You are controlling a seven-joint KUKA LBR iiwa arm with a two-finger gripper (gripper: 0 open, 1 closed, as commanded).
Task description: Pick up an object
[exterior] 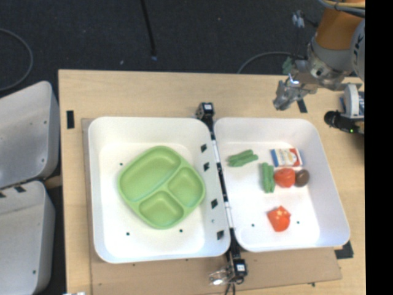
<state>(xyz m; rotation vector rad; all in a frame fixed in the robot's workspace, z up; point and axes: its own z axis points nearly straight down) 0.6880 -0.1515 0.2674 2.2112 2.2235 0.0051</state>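
Claw [287, 96] hangs over the tabletop [153, 94] behind the right bin [319, 226]. Whether it's spread, I cannot tell.

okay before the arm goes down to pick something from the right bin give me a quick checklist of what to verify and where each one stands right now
1. Gripper above the right bin: not ok, it hangs past the far rim.
2. Fingers open: cannot tell.
3. Nothing in the gripper: cannot tell.
4. Isolated target: ok, the red piece lies alone.
5. Crowded targets: not ok, the carton, tomato, brown ball and a green pod cluster together.
6. Green pod near the divider: ok, apart from others.
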